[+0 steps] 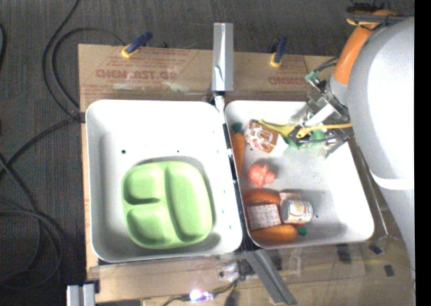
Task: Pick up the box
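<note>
A small orange and white box (261, 137) lies in the upper left part of the right bin (350, 183), beside the bin's left wall. My gripper (314, 132) hangs over the bin's upper right part, to the right of the box and apart from it. A yellow banana-shaped toy (277, 125) stretches from just under the gripper toward the box, with a green and yellow piece (304, 134) at the gripper's tip. Whether the gripper grips either of them is unclear.
A carrot (238, 153) lies along the right bin's left wall. A pink lump (262, 174), an orange labelled item (264, 213) and a small jar (297, 211) sit toward the front. A green divided plate (168, 202) rests in the left bin (108, 129).
</note>
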Controlling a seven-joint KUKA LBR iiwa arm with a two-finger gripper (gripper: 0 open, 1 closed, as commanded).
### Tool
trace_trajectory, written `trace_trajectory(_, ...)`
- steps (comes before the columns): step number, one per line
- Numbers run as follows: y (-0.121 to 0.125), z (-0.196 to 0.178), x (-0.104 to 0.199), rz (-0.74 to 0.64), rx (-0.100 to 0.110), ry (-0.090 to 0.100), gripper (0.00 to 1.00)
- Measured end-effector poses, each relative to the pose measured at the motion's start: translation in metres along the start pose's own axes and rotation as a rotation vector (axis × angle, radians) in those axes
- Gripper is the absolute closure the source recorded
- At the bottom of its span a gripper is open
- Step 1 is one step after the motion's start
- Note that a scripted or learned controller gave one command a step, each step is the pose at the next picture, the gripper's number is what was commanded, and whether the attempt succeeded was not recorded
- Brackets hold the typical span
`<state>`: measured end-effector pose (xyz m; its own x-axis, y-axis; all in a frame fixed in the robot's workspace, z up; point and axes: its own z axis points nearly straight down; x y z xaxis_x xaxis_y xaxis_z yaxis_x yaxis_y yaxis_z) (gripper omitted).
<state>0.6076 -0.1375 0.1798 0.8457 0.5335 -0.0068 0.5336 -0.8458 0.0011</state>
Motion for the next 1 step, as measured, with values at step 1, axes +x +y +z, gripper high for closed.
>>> trace_trajectory(1, -0.0371, 0.066, -0.0113, 0.058, -0.016, 0.02, 0.0)
